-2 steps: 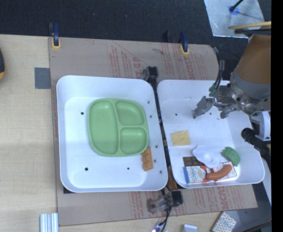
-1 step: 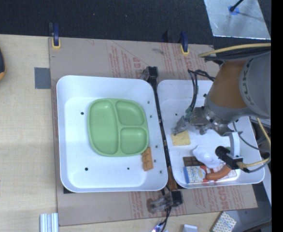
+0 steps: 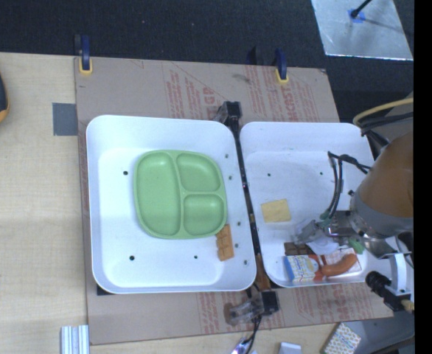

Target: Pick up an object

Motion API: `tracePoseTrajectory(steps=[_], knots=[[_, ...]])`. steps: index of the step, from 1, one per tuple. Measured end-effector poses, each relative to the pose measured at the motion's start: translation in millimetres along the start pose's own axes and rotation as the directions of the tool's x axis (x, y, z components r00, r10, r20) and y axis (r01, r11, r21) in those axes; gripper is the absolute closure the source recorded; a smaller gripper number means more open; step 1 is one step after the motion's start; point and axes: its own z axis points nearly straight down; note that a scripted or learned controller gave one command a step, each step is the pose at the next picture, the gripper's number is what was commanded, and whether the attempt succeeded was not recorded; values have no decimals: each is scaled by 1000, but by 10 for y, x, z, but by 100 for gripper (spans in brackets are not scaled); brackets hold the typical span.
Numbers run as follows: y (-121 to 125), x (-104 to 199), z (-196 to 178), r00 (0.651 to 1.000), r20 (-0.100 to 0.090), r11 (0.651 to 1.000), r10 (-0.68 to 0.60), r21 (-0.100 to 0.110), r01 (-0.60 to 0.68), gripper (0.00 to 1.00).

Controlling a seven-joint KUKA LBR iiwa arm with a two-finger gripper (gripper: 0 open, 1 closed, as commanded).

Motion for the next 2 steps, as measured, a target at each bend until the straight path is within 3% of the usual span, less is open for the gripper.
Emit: tracePoseTrajectory(steps=[1,2], knots=[[1034,-345,-623,1000,7,1000,-10,-21,10,0],[959,-613,-1919,1000,8,1000,-6,-22,7,0]])
